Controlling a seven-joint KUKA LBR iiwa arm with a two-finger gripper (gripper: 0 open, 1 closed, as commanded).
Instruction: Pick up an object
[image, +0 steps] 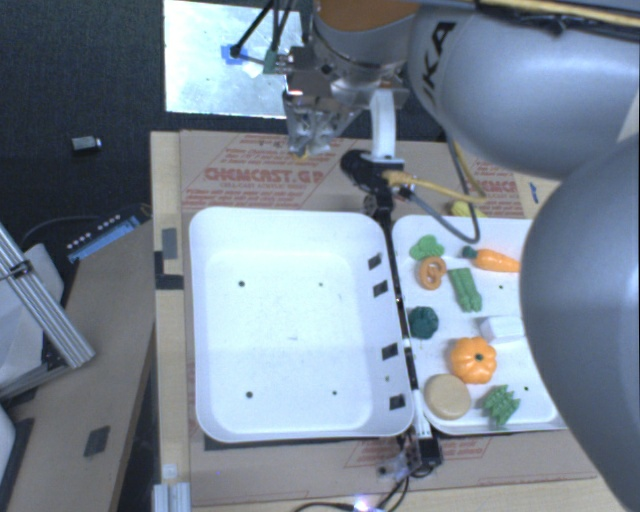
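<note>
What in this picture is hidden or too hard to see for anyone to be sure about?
- Right bin: its right part is covered by the grey arm in the camera view, so anything lying there is hidden.
- Gripper: too small and blurred to tell how it stands.
- White block: partly covered by the arm.
- Yellow piece beyond the carrot: too small to identify.
</note>
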